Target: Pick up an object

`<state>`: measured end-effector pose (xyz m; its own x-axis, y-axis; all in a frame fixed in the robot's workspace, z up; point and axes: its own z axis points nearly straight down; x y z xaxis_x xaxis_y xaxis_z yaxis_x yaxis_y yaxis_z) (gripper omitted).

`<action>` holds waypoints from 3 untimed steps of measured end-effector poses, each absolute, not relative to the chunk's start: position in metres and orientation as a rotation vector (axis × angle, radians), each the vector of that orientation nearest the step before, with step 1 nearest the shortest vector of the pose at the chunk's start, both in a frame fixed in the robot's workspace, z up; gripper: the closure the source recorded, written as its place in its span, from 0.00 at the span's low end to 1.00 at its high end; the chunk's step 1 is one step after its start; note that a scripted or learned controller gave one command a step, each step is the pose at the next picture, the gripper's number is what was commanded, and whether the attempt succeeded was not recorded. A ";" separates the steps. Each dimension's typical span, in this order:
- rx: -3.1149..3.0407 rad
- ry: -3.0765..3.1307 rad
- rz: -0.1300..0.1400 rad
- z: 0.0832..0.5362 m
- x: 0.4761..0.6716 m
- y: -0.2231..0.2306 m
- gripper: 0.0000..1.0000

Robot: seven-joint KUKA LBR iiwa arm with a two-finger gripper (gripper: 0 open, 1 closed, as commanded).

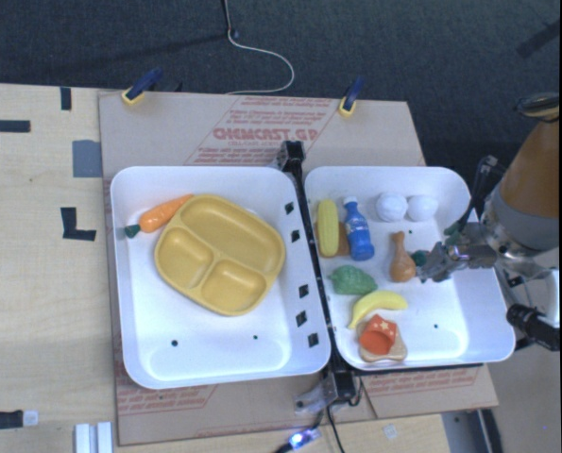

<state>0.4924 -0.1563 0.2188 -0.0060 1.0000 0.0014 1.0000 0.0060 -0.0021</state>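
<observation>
The gripper (438, 260) hovers in the right bin (451, 333), at three o'clock of the drumstick (400, 258); the approach seems underway. Its state cannot be told. Next it needs descent onto the drumstick.

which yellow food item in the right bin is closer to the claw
The banana, lying curved by the leafy green, is closer to the claw; the corn cob lies at the bin's far left wall.

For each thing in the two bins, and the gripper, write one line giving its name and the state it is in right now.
yellow tray: lying flat in left bin.
carrot: lying at tray's upper left edge.
corn: lying in right bin.
blue bottle: lying on its side beside corn.
banana: lying flat.
drumstick: lying beside gripper.
gripper: low over right bin, nothing seen held.
</observation>
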 end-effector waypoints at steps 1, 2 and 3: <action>-2.213 -2.227 0.000 0.224 0.513 -0.112 1.00; -2.212 -2.228 0.000 0.213 0.548 -0.068 1.00; -2.213 -2.230 -0.003 0.223 0.585 -0.016 1.00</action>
